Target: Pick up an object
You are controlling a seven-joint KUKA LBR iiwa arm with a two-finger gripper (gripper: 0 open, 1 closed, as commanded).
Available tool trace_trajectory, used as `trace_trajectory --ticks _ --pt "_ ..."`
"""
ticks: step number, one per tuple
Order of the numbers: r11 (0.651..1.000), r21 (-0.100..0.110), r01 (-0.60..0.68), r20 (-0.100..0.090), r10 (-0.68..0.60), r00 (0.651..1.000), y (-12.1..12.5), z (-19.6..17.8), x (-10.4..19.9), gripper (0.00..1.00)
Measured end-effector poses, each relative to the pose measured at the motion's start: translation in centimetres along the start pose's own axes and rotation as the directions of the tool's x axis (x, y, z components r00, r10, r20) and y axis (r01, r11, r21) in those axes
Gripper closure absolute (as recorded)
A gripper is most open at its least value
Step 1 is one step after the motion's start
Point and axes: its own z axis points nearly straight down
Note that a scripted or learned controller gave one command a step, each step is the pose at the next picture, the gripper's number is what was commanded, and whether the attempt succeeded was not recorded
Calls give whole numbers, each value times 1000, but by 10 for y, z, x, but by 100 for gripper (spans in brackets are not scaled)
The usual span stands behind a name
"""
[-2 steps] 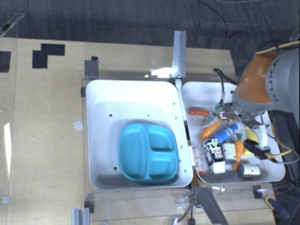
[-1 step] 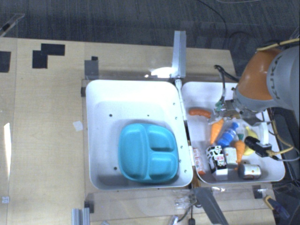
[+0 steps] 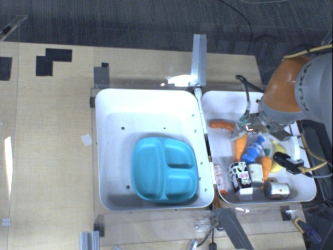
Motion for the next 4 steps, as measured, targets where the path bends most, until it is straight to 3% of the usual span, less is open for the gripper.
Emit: trace_trajectory --ticks 1,2,3,4 --pt "980 -4 -200 1 200 980 -59 -1 -1 100" --pt "1000 -3 -28 4 28 1000 -49 -1 17 100" --pt "996 2 93 1 -93 996 -69 -160 20 100" --pt "958 4 286 0 -286 958 -77 -129 16 100"
